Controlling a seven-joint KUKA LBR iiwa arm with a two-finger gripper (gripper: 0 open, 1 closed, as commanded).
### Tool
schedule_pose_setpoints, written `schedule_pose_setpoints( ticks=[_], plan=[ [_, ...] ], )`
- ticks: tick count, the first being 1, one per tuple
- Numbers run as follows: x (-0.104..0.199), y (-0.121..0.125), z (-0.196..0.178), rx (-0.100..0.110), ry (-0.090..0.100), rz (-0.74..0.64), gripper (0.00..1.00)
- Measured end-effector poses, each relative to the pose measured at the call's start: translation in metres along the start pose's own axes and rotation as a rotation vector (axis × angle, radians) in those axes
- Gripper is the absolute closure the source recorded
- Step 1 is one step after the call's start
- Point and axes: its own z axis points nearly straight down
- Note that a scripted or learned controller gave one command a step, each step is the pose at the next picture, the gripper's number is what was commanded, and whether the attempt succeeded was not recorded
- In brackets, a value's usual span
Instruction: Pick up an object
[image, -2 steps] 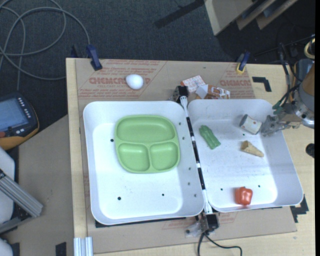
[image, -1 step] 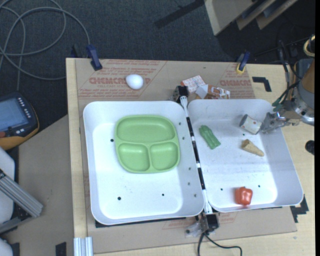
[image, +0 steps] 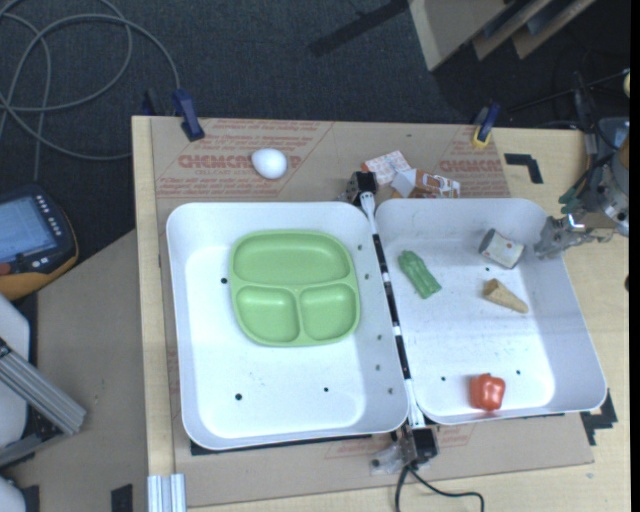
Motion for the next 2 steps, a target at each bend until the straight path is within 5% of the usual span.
schedule_pose_setpoints(
  ticks=[1,2],
  plan=[
    [0.0097,0.0182,0.0160,0.000,0.000,-0.001,1.00],
    [0.0095,0.0182,0.0157,0.000,0.000,-0.002,0.00]
  ],
)
